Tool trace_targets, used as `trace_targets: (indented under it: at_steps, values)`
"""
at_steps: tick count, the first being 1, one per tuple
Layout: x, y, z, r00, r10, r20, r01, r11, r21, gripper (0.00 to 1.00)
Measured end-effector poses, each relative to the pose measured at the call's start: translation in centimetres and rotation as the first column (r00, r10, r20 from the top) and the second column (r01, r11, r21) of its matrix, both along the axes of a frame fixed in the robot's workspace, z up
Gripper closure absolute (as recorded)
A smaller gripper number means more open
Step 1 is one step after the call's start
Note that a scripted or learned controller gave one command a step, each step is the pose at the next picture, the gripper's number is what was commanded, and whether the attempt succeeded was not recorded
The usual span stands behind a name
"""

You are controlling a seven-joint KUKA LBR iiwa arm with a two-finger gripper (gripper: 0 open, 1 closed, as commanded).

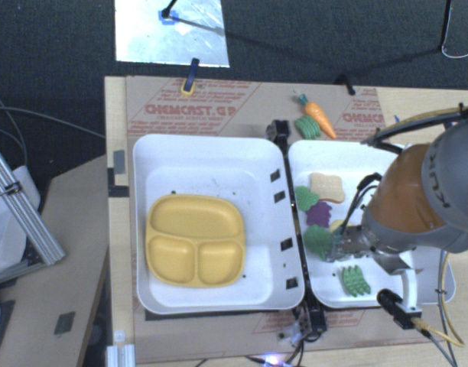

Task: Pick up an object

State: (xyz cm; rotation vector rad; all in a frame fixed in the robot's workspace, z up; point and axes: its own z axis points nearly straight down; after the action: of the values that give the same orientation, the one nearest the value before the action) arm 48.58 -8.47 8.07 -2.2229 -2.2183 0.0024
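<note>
A: What sits in the left shallow white bin [219,153]?

B: A yellow plastic plate with three compartments [195,239], lying flat toward the bin's 8 o'clock corner.

A: And the right white bin [337,150]?

B: Small toy foods. A tan slice of toast [326,186] lies near 11 o'clock. Just below it, along the left wall, come a green leafy piece [305,199], a purple piece [319,213] touching it, and another green leafy piece [318,239]. A ribbed green piece [355,280] lies apart from them near 6 o'clock.

A: Where is the gripper?

B: The gripper [342,247] is low in the right bin, at the end of the grey arm with its orange band [402,193], which comes in from 3 o'clock. It is just beside the lower green leafy piece, at that piece's 3 o'clock side. I cannot tell whether it is released or clenched, since the arm's body hides it, and no toy shows within it.

A: Anything outside the bins?

B: An orange toy carrot with a green top [318,116] lies on the cardboard-covered surface [219,105] at the right bin's 12 o'clock, touching another green piece [307,128]
</note>
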Motion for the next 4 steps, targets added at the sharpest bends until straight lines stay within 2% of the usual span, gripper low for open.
trace_targets:
  at_steps: [3,4]
  values:
    - [0.3,0.2,3.4,1.0,0.005,0.007,-0.005,1.0,0.002,1.0]
    - [0.2,4.3,11.8,1.0,0.011,0.01,-0.011,1.0,0.001,1.0]
